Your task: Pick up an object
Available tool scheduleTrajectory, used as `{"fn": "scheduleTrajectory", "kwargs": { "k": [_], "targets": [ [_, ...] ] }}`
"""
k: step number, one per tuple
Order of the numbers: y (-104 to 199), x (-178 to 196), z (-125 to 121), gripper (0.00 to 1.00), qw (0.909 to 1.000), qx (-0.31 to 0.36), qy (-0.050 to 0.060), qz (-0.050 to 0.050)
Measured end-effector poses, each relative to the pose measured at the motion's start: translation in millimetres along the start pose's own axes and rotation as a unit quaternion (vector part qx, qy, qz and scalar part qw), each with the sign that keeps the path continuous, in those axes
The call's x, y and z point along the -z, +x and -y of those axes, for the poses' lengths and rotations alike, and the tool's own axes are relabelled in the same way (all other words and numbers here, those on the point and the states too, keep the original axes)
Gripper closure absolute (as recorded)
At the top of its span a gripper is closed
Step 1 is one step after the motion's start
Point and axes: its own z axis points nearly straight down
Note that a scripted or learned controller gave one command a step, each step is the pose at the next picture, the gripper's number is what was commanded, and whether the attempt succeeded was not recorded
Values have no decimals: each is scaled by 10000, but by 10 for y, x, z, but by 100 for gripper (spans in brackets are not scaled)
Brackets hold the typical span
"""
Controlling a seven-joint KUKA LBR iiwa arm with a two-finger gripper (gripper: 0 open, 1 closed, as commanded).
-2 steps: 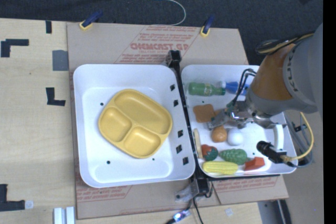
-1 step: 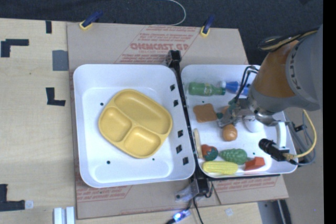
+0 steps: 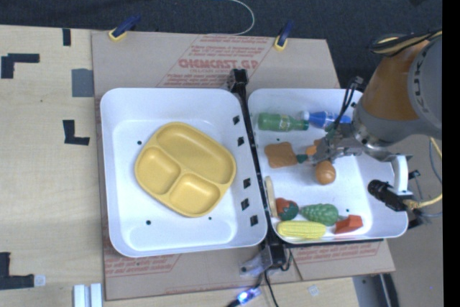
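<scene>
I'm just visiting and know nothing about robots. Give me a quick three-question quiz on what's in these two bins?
1. True or false: the yellow three-compartment plastic plate lies in the left white bin.
2. Which lies nearest the right white bin's front edge? A) green plastic bottle B) yellow toy corn cob C) brown toast-like slice
3. Fill in: the gripper is just above the small orange-brown ____.

Key: 1 true; 2 B; 3 ball, possibly a toy egg.
</scene>
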Motion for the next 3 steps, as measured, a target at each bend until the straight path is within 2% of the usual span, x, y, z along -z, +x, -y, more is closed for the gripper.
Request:
{"fn": "scheduleTrajectory", "kwargs": {
  "k": [2, 3],
  "targets": [
    [57, 854, -82, 100, 10000, 11, 2, -2],
    [614, 766, 150, 100, 10000, 26, 28, -13]
  ]
}}
